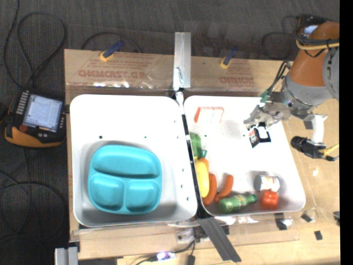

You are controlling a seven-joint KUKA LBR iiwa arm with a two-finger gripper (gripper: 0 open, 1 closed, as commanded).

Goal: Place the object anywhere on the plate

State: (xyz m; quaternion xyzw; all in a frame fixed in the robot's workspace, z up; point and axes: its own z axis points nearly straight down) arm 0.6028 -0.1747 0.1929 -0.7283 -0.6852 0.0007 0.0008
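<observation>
A teal divided plate (pixel 125 177) lies in the left bin (pixel 88 115), toward its front. My gripper (pixel 259 127) hangs over the upper right part of the right bin (pixel 237 153), far from the plate. A small black-and-white piece (pixel 260 137) shows right at the gripper's tip; I cannot tell whether it is held or lies on the bin floor. Lower in the right bin lie a yellow banana-like piece (pixel 203 179), an orange carrot-like piece (pixel 225 185), a green bottle (pixel 237 203), a red pepper (pixel 268 199) and a white can (pixel 267 181).
A white and orange carton (pixel 209 115) lies at the back left of the right bin. A green item (pixel 196 145) rests against the divider wall between the bins. A handheld pendant (pixel 37 117) sits outside, left of the bench.
</observation>
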